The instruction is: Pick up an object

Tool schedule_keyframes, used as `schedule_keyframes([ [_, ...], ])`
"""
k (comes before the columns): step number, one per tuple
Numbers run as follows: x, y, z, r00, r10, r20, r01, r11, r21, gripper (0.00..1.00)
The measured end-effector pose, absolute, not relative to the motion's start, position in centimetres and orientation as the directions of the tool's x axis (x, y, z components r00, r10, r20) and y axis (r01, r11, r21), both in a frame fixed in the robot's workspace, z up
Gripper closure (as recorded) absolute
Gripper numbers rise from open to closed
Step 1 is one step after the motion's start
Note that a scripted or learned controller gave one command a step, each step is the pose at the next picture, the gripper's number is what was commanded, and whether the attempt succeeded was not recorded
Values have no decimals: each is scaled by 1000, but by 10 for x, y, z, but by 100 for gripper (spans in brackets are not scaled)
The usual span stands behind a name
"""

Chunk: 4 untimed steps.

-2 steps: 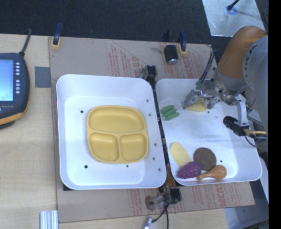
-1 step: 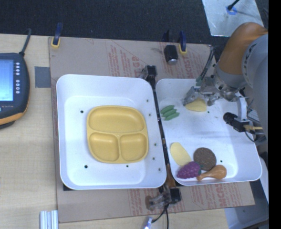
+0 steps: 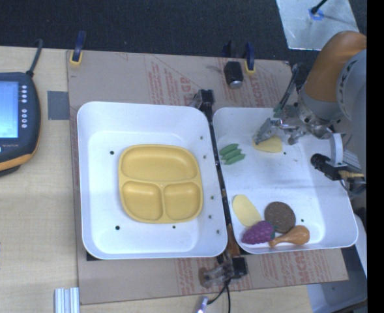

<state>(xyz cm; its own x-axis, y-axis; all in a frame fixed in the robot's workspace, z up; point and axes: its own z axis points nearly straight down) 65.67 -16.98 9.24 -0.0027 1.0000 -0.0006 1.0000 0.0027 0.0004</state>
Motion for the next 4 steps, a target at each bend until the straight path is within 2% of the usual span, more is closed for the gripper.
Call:
schedule_keyframes([
  [1, 658, -170, 104, -6, 1000, -1, 1000, 6, 2, 100],
  [2, 591, -187, 135, -3, 1000, -1, 1000, 3, -3, 100],
  [3, 590, -187, 135, -3, 1000, 0, 1000, 3, -3, 0],
  [4, 656, -145, 92, -4, 1000, 0, 1000, 4, -2, 0],
])
